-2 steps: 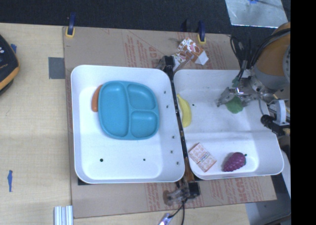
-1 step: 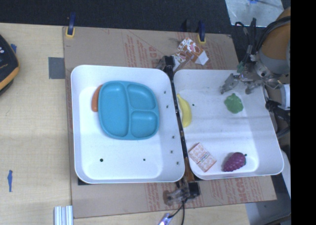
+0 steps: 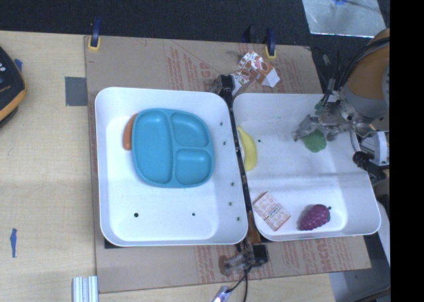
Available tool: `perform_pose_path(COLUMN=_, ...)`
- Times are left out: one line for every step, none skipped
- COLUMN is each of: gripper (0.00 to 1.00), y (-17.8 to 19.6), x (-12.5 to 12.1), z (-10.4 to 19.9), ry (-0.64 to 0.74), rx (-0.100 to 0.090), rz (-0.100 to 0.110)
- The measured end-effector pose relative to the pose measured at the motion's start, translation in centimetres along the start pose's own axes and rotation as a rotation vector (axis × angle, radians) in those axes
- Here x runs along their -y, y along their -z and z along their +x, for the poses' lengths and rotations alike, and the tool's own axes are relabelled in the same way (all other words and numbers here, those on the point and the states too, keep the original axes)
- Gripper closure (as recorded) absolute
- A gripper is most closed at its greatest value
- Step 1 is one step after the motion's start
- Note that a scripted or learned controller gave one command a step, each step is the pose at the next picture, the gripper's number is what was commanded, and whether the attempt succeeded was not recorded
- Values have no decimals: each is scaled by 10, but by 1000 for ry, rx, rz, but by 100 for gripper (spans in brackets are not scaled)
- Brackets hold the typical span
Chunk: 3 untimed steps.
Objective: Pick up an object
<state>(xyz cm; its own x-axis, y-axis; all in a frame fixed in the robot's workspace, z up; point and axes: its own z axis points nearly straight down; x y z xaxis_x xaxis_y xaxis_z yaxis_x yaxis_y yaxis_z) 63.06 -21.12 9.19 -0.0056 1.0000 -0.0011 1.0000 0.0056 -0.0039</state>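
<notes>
My gripper (image 3: 317, 132) is low in the right bin (image 3: 344, 181), near its far right side. It stands open, its grey fingers (image 3: 302, 132) spread on either side of a small green object (image 3: 316, 142). The green object lies on the bin floor between and just below the fingertips. I cannot tell whether the fingers touch it. Also in this bin are a yellow banana (image 3: 248, 148) against the left wall, a small printed box (image 3: 270, 210) and a bunch of purple grapes (image 3: 314, 217) near the front.
The left bin (image 3: 116, 201) holds a blue divided plate (image 3: 173, 148) with an orange object (image 3: 126, 134) poking out at its left edge. A crumpled wrapper (image 3: 255, 69) lies on the cardboard behind the bins. The arm's body (image 3: 368, 79) comes in over the right bin's far right corner.
</notes>
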Motion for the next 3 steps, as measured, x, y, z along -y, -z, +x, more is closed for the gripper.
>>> perform_pose_path(gripper=100, y=11, x=-1, z=-1, ry=2, rx=1, rz=0)
perform_pose_path(gripper=100, y=22, x=-1, z=-2, ry=3, rx=1, rz=0)
perform_pose_path(gripper=0, y=22, x=-1, z=-2, ry=3, rx=1, rz=0)
